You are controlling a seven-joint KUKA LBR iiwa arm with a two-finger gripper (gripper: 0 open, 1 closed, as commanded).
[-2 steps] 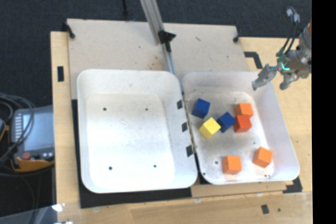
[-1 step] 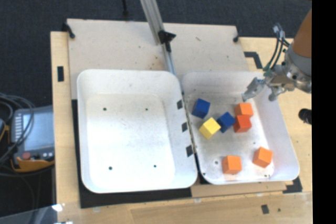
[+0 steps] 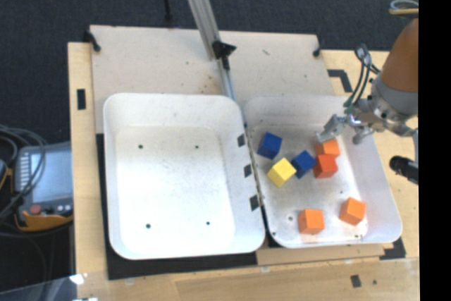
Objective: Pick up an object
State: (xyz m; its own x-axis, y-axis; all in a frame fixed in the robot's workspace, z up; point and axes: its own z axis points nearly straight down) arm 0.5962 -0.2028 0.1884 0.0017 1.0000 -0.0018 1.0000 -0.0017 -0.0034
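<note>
The right bin holds several small cubes. Two blue cubes and a yellow cube lie near its middle. An orange cube sits against a darker red-orange cube. Two more orange cubes rest near the front wall. My gripper hovers over the bin's right rear part, just above and right of the upper orange cube. Its fingers are spread open and nothing is between them.
The left bin stands beside the right one, sharing a middle wall with black clips. A slanted aluminium post rises behind the bins. A pendant and cables lie off the bench at the left.
</note>
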